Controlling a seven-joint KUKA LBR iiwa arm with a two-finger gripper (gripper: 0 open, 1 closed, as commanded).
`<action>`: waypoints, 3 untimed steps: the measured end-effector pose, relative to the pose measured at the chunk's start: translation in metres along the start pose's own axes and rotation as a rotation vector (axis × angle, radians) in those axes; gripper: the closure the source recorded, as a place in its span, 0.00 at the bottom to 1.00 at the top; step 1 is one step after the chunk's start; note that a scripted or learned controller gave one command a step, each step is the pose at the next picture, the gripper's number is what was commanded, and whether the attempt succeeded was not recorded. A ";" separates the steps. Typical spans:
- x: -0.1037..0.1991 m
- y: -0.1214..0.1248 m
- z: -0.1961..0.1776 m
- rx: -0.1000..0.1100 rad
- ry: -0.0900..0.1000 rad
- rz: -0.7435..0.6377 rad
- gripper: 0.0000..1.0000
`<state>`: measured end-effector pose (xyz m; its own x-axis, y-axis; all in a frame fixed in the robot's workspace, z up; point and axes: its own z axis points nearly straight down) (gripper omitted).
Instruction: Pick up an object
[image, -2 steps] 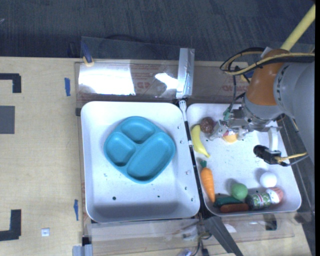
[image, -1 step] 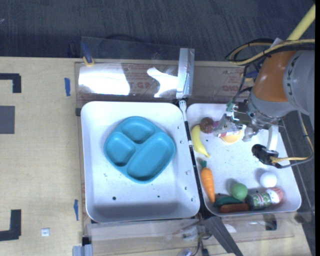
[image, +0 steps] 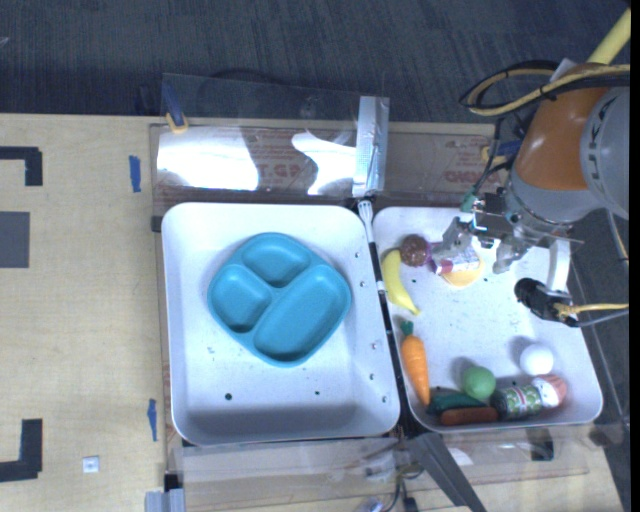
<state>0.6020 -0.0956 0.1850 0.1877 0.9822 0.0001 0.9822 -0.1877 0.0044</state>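
Toy food lies scattered in the right bin (image: 590, 395), and you have not lifted any of it yet. Your gripper (image: 478, 240) hangs over the far part of that bin, reaching in from the right under the orange band of the arm (image: 560, 150). Just beneath and between the metal parts sits a small pink and yellow toy (image: 460, 268), with a dark red round piece (image: 414, 250) just to its left. Whether the fingers are apart or together cannot be told from this slanted view, and nothing is clearly held.

A yellow banana (image: 397, 285) lies along the bin's left wall, its long axis running far to near. A carrot (image: 415, 368) lies nearer along the same wall, also far to near. At the near edge sit a green ball (image: 478, 382), a small can (image: 530, 396) and a white egg (image: 537, 358).

The pink and yellow toy is the closest target, almost straight below the gripper. The left bin (image: 185, 300) holds a blue divided plate (image: 280, 297).
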 end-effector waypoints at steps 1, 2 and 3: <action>-0.015 0.022 0.097 -0.002 -0.001 -0.368 0.00; -0.019 0.067 0.097 -0.001 -0.003 -0.337 0.00; -0.031 0.051 0.074 0.005 0.001 -0.169 0.00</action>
<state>0.6470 -0.1362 0.1112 0.0193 0.9998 0.0004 0.9998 -0.0193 -0.0001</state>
